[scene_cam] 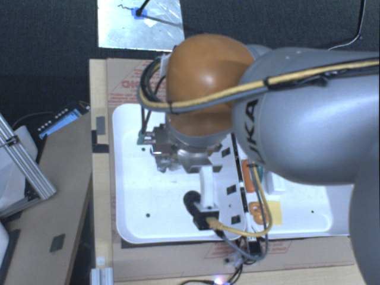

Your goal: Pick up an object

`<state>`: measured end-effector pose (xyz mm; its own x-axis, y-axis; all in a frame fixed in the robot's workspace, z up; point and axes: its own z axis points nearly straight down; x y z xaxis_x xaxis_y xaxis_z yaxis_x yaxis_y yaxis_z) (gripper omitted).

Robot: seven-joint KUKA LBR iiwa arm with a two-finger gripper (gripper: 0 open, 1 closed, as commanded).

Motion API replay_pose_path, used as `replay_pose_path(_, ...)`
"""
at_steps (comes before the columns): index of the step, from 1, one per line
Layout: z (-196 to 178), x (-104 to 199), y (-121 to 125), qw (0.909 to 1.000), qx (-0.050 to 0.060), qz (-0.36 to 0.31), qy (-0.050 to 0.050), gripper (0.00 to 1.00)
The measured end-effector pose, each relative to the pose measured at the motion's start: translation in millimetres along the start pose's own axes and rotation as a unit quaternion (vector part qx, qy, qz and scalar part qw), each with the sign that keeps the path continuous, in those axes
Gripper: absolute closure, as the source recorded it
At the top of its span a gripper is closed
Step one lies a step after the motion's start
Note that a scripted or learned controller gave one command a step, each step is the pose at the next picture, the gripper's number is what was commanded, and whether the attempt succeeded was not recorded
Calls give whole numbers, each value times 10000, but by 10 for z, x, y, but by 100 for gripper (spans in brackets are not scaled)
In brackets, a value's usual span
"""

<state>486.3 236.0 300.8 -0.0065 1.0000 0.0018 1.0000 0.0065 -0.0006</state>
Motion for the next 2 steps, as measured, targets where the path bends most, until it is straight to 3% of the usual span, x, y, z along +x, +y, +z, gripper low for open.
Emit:
replay_pose_path(1, -1760, -115, 245, 10000, -74, 8, 20, 100)
replay_pose_path(2, -2380, -113, 1044, 10000, -56, 28, 6, 100)
